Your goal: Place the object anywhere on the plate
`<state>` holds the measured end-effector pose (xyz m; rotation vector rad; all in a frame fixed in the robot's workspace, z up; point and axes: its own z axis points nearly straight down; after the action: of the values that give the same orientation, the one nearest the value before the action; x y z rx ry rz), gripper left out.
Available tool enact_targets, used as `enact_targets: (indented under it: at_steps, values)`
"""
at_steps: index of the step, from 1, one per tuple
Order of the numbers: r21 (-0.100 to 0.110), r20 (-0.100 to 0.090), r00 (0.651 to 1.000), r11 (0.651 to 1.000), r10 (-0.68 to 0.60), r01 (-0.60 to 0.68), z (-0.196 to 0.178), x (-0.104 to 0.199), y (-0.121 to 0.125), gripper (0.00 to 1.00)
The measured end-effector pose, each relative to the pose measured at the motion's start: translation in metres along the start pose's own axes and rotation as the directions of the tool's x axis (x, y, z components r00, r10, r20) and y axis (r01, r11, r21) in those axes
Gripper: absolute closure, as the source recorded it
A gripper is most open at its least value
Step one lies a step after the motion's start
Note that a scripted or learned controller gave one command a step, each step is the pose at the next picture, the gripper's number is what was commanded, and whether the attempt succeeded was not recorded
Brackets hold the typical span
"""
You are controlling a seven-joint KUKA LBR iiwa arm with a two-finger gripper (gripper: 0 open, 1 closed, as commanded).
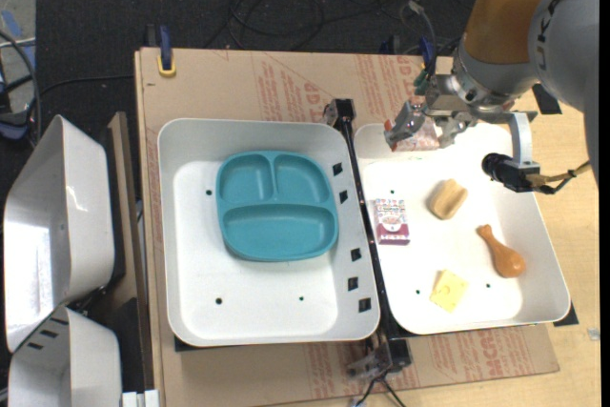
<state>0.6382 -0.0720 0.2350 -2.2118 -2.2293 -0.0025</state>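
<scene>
Gripper at right bin far rim (finger state unclear), plate unobstructed in left bin

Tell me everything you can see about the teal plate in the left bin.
The teal plate is a rounded-rectangle tray that looks like matte plastic, split by raised ridges into three compartments: two smaller ones at the far side and one wide one nearer the camera. It lies flat on the floor of the left white bin, roughly centred and slightly toward the far side. Nothing rests on it, and it touches nothing but the bin floor. The tool is over the other bin.
</scene>
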Motion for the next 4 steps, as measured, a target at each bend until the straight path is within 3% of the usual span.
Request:
enact_targets:
  at_steps: [1, 3, 4]
  values:
    - [0.001, 0.000, 1.000, 1.000, 0.000, 0.000, -0.008, 0.054, -0.009, 1.00]
    - [0.004, 0.000, 1.000, 1.000, 0.000, 0.000, -0.001, 0.156, -0.057, 1.00]
    - [0.001, 0.000, 1.000, 1.000, -0.001, 0.001, 0.005, 0.206, -0.059, 1.00]
